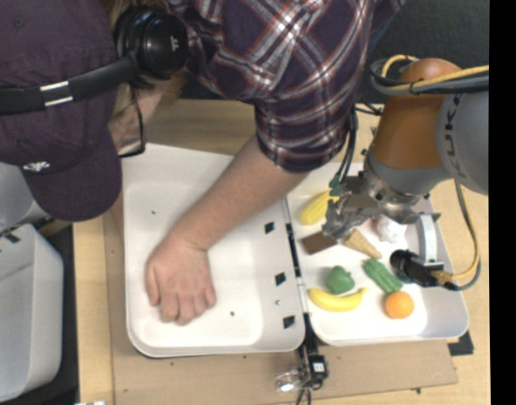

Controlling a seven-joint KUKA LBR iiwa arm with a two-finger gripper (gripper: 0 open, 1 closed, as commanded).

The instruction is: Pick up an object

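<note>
My gripper hangs low over the middle of the right bin, under the orange-banded wrist. Right beneath it lie a brown flat piece and a tan cone. Whether it touches either of them cannot be made out. A yellow fruit lies just behind the gripper on its left. Nearer the front are a green pepper, a banana, a green cucumber and an orange. A white and pink item is partly hidden by the wrist.
A person in a plaid shirt leans over the bench from the back. Their forearm crosses the left bin and their hand rests flat on its floor. The divider between the bins carries small black marks.
</note>
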